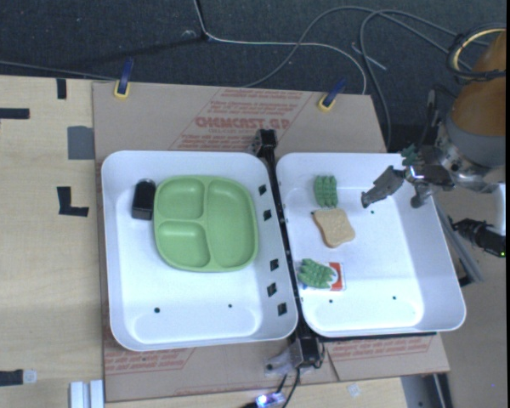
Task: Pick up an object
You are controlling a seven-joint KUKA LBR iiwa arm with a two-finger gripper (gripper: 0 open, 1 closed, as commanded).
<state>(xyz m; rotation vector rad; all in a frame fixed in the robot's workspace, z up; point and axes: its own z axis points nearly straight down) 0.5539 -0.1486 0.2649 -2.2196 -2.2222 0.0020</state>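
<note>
Lying in the right bin [433, 308], three small things are on offer: a tan bread-like slice [333, 227] near the bin's mid-left, a green ridged piece [325, 190] just above it, and a green leafy toy [315, 272] on a red-and-white card [337, 279] below it. The tan slice is judged the likeliest pick, being nearest the gripper [398, 185] and flat on bare bin floor w/ room around it. Its long axis is seen running top-left to bottom-right, tilted a little off the bin's long side.

From the slice outward: the gripper is seen to its upper right, apart from it, over the bin's upper-right part, w/ nothing between the fingers. One dark finger [379, 190] is seen pointing down-left toward the slice; the other sits nearer the wrist, so the jaws are read as apart, approx. wide enough for the slice's short side. The key relation: the slice lies down and left of the gripper, so a short move that way plus a descent would be needed, w/ the fingers turned across the slice's short side.

Further out, the left bin [119, 253] holds a green divided plate [206, 223] and a small black block [143, 199] touching its left rim. Both bins are borne by a brown board [238, 117] on the table [34, 253].
</note>
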